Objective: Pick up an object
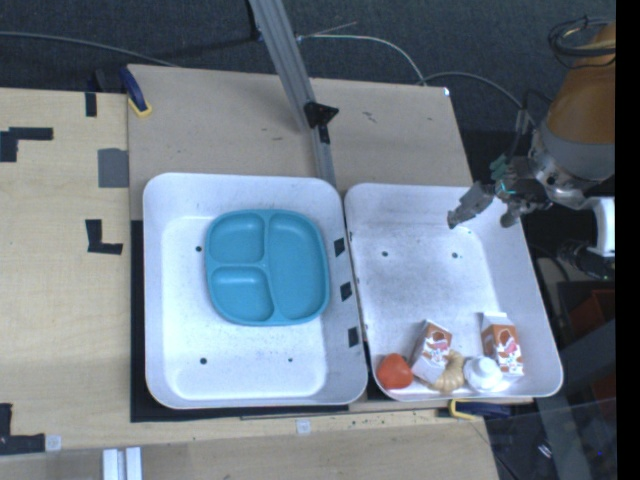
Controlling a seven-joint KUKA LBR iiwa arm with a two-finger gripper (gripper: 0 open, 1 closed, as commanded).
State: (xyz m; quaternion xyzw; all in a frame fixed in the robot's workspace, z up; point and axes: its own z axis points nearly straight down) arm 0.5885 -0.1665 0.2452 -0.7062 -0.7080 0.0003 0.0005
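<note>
In the right bin (430, 278), along its near edge, lie a red round object (395, 371), a small carton (432, 350), a tan piece (453, 372), a white cap-like item (487, 374) and a second small carton (501, 346). My gripper (487, 209) hangs over the bin's far right corner, well away from these objects. Its two fingers (466, 210) are spread apart with nothing between them.
The left bin (175, 358) holds a blue divided plate (268, 266). A grey metal pole (290, 58) slants down to the gap between the bins. Cables run over the bench behind. The arm's orange band (590, 103) sits at the far right.
</note>
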